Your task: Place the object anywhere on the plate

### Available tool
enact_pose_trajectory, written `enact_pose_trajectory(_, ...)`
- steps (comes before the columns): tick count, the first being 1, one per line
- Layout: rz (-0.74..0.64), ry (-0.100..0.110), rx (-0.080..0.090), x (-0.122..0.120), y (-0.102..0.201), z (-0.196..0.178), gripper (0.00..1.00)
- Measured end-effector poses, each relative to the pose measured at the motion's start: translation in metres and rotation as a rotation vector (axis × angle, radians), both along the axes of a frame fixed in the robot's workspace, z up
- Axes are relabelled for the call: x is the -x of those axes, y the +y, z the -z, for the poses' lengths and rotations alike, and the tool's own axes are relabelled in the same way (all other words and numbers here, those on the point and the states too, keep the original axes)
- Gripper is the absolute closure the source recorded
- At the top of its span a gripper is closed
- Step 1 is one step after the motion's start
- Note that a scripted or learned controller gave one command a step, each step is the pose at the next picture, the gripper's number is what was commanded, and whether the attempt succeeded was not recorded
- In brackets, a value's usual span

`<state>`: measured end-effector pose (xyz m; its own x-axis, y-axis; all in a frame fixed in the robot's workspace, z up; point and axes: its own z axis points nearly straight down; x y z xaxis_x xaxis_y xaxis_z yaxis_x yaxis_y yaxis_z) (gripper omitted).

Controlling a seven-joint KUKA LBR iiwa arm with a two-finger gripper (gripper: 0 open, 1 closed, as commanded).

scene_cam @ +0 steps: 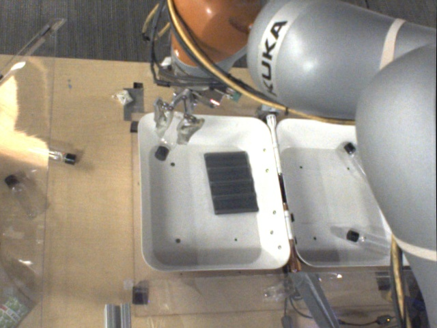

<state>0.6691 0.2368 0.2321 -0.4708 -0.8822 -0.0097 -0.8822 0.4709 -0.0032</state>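
Note:
A dark ribbed rectangular plate point(231, 182) lies flat in the middle of the left white bin point(153, 238). A small dark block point(161, 153) rests on the bin floor near the bin's upper left corner, well apart from the plate. My gripper point(174, 124) hangs over that corner, just above and slightly right of the block. Its fingers point(186, 127) are open, with nothing between them. The orange band and grey arm reach in from the upper right.
The right white bin point(321, 251) holds two clear items with black caps point(349, 147) point(352, 236). A ridge point(278, 183) separates the bins. Small black pieces and clear plastic lie on the wooden bench point(68, 203) to the left.

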Motion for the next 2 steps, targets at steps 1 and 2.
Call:
enact_pose_trajectory(1,0.004,-0.007,-0.008,-0.001,0.001,-0.013,1.0)
enact_pose_trajectory(2,0.095,0.0,-0.001,0.0,-0.016,-0.012,1.0)
